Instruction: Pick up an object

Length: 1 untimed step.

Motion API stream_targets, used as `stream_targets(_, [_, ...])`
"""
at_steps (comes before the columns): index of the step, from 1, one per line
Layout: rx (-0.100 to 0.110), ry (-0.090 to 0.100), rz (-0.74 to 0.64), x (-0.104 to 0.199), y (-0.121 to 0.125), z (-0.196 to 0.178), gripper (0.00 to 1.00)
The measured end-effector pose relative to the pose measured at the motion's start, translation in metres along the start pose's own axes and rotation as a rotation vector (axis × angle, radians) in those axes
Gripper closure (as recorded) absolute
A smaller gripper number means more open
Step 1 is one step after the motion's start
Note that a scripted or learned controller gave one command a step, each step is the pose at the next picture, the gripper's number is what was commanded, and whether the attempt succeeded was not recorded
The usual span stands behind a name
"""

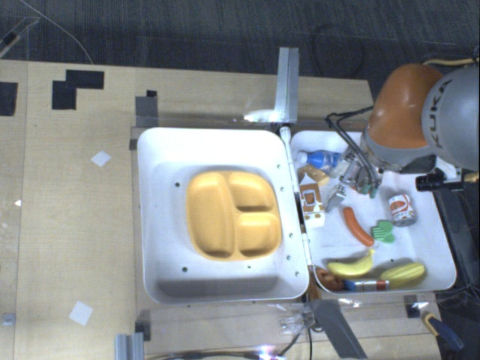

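Down in the right bin (442,265), the gripper (346,180) hangs over the clutter near a blue bottle (321,158) and a small carton (310,201); whether its jaws are spread or pressed together cannot be told. A sausage (357,226) lies just below it, apart.

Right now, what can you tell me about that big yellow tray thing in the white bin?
The yellow tray looks like smooth, matte plastic, with rounded corners. It has three hollows: one long one down its left side and two smaller ones stacked on its right. It lies flat, open side up, near the middle of the left white bin, resting on the bin's floor. Nothing sits in the hollows and nothing else touches it. The food toys are all in the other bin.
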<state>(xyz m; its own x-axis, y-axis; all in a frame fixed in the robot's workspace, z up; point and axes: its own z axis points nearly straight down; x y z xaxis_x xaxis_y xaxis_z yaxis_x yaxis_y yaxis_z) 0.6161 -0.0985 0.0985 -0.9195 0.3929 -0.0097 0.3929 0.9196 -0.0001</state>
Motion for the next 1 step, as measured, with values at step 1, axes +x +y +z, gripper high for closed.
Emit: stream_targets(1, [0.004, 0.055, 0.016, -0.0398, -0.0117, 0.0091, 0.00])
